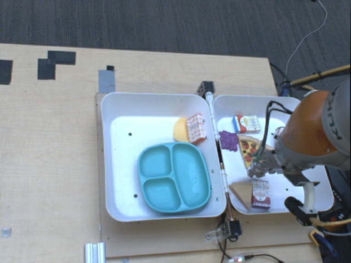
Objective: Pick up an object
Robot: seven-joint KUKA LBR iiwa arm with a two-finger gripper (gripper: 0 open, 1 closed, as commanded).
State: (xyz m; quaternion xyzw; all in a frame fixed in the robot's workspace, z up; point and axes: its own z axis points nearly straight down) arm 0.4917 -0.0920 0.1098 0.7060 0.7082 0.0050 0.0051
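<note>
Claw (258, 167) is low in the right bin (323, 199) by the pizza slice (249, 148); can't tell its grip.

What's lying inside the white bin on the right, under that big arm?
The right bin holds purple grapes, a pizza slice, two small cartons and a tan wedge. The arm hides the rest.

we read no text anywhere. the printing on the three small cartons (196, 128) (249, 124) (261, 194) is too blurred to make out.
</note>
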